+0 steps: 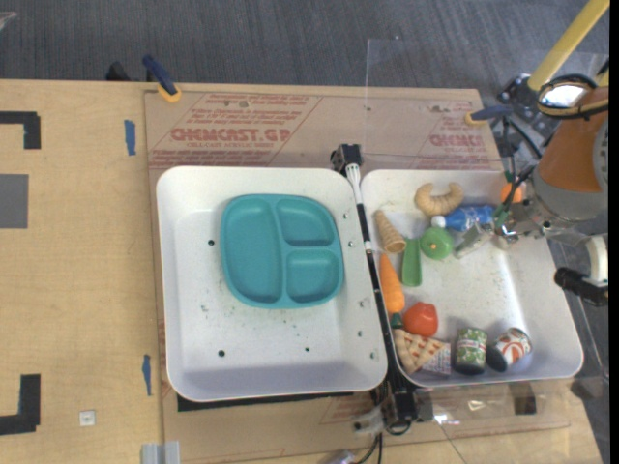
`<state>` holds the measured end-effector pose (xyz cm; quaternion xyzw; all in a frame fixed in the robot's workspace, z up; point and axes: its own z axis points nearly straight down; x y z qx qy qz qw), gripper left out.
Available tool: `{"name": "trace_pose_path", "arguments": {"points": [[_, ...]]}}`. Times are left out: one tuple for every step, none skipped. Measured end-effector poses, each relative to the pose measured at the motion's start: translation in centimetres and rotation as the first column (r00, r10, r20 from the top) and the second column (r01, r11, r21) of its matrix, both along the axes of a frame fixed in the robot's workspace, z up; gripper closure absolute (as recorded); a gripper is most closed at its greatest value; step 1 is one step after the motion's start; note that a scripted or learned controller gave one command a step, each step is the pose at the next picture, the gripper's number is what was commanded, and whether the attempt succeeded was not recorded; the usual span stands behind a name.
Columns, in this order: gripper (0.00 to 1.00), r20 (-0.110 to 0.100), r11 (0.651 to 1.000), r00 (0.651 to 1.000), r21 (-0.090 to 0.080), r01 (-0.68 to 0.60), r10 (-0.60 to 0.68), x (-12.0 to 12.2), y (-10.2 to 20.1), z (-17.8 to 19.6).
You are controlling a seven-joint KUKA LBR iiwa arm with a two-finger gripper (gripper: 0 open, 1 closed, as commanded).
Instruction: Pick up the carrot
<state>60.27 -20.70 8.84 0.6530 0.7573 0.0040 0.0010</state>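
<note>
Right bin [542,303] crowds carrot [391,283] against its left wall.

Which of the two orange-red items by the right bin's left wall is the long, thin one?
The carrot: long and tapered, it lies along the wall. The tomato just below it is round and redder.

Dark grey carpet floor [290,17] runs along the top. Below it a pale wooden counter [77,259] carries black tape marks [29,129], blue tape bits [130,135] and printed cardboard [242,124].
</note>
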Motion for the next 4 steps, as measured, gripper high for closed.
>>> {"name": "trace_pose_path", "arguments": {"points": [[0.0, -0.02, 0.945, 0.944, 0.012, -0.328, 0.328, 4.6, -1.1, -0.1], [0.0, 0.007, 0.998, 0.998, -0.012, -0.067, 0.067, 6.7, -1.6, 14.0], [0.0, 0.004, 0.986, 0.987, -0.01, -0.164, 0.164, 3.7, 1.5, 1.1], [0.0, -0.002, 0.992, 0.992, -0.006, -0.127, 0.127, 3.5, 4.1, -0.1]]}}
